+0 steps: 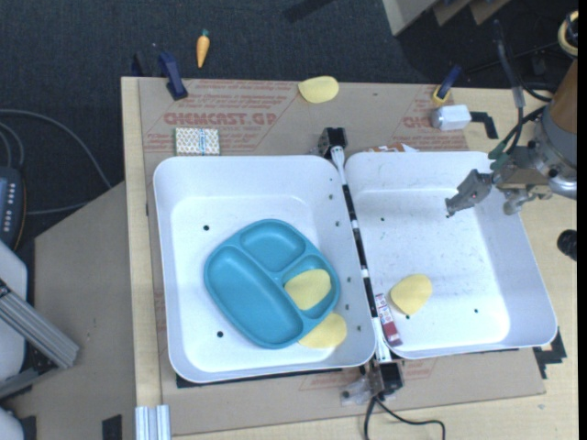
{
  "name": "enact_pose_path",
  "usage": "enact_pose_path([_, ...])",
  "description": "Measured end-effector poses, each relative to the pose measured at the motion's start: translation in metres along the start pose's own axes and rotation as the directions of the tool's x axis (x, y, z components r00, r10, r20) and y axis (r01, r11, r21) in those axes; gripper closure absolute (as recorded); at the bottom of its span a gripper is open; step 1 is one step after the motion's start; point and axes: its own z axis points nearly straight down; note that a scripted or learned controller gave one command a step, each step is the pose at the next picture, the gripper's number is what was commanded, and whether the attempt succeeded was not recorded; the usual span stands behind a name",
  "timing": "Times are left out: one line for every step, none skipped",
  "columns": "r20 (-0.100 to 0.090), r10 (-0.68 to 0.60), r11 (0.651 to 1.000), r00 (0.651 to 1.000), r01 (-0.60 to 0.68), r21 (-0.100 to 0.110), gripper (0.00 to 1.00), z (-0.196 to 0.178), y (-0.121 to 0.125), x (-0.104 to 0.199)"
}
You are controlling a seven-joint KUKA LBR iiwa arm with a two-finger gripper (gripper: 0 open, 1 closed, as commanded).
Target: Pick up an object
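- We log a yellow chip (410, 293) lying flat on the floor of the right bin (514, 333), near its front left corner, just beside the bin divide.
- A small red tag (386, 321) lies just left of that chip, along the seam between the bins.
- We see the gripper (484, 196) over the right bin's back right part, well apart from the chip. Its two fingers are spread open and nothing sits between them.
- The arm (561, 126) comes in from the right edge, grey, with cables trailing behind it.
- In the left bin (183, 191) we note a blue plate (252, 282) with three sections, set at a slant.
- A second yellow chip (309, 288) rests in the plate's small right section.
- A third (325, 332) lies on the bin floor, touching the plate's front right rim.
- On the board (238, 108) behind the bins: a fourth yellow chip (318, 89), a patterned packet (197, 140), a blue clip (171, 74) at left, another blue clip (447, 82) and a white block (450, 116) at right.
- A small orange carrot (203, 49) lies on the dark floor past the board.
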Motion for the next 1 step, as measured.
enact_pose_path([-0.001, 0.001, 1.000, 1.000, -0.001, 0.002, 0.00, 0.0993, -0.0458, 0.0535])
